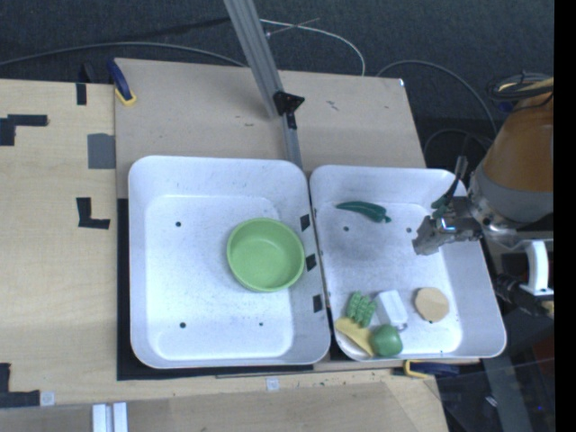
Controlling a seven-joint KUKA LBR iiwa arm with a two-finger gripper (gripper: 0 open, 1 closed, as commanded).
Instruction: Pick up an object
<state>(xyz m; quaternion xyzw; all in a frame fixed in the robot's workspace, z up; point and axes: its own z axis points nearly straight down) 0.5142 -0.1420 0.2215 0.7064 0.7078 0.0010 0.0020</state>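
The grey two-finger gripper is hovering over the right white bin, its fingers parted slightly and gripping nothing. A slim dark-green pepper-shaped object is lying flat near the bin's far wall, its long axis running left-right, its tip pointing left. A tan round disc is resting nearer.

We see two white bins, the left bin and the right bin, that look like smooth moulded plastic, matt and finely speckled with grey. The green bowl looks like matt plastic with a soft sheen. The bench has a pale, wood-like surface, smooth and dull. A slanted pole looks like brushed grey metal. The gripper appears to be dull grey metal, and the arm's orange band looks smooth and slightly glossy.
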